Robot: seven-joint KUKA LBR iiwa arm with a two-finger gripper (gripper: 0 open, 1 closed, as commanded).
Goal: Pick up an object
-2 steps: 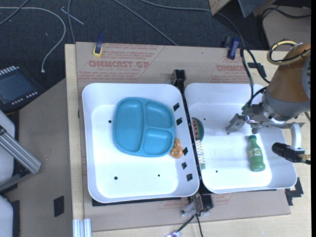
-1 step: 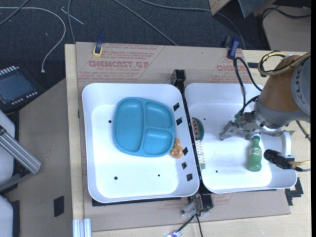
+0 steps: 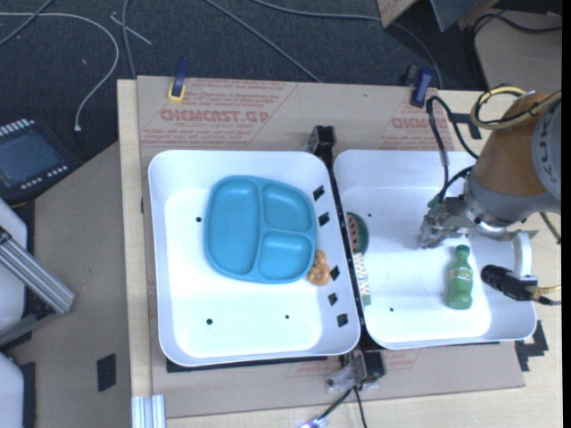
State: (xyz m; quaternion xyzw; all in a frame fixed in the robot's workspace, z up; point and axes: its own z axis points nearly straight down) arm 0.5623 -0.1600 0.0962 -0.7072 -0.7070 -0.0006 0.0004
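Bench w/ two white bins; the right bin has the gripper low inside. The green bottle lies just beside it, toward the near wall, long axis approx. pointing from the gripper to that wall. Finger state: cannot tell, probably nothing held. Open floor to the gripper's far side; right wall close.

Little green bottle lying in the right bin, over near its right side. Cap end points up-frame.
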